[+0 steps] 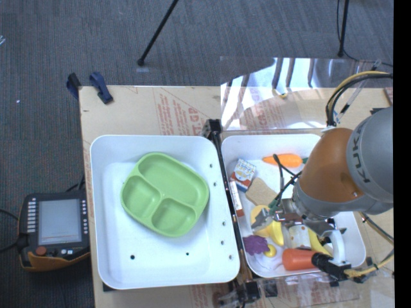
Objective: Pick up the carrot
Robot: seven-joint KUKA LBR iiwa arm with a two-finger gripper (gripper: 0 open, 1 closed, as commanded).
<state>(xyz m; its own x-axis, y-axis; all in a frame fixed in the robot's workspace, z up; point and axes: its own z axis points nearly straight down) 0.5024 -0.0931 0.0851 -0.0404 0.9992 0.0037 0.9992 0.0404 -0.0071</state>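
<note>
Two white bins, one green plate, one carrot, one carton.

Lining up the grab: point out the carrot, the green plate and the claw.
carrot [287, 160]: camera view, middle of its orange body.
green plate [165, 194]: camera view, central divider ridge.
claw [277, 215]: camera view, between its tips.

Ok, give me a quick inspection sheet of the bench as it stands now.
Surface: brown bench, two white bins; left bin holds a green divided plate.
Job's things: carrot lying at the right bin's far side, apart from the arm.
Clutter: small carton, yellow pieces, purple item, red-orange item.
End effector: end effector low over the clutter; finger state unclear.
Cables: yellow and black cables above the arm.
Surroundings: pendant on the floor, blue clamp, stand legs.
</note>
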